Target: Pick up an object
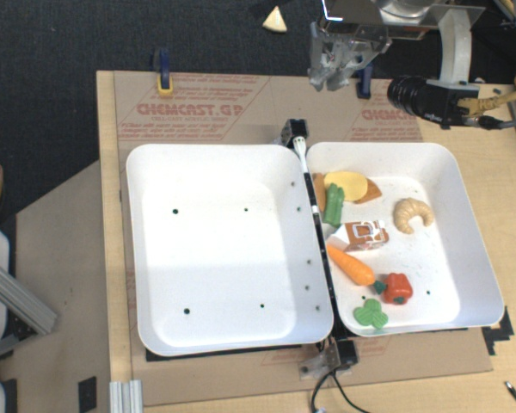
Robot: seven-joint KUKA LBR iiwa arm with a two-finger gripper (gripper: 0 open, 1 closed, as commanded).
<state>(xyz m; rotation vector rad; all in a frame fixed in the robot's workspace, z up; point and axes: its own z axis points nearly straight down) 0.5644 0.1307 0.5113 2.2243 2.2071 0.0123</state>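
Jaws' state — I can't tell it; the gripper (334, 77) hangs at twelve o'clock above the right bin (464, 231), croissant (413, 214) and carrot (352, 264) inside.

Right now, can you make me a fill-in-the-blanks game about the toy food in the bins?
1. All the toy food lies in the ____ bin.
2. The carrot is the colour ____.
3. The croissant lies to the ____ of the carrot.
4. The gripper hangs ____ the bins, over the cardboard.

Missing words: right; orange; right; beyond
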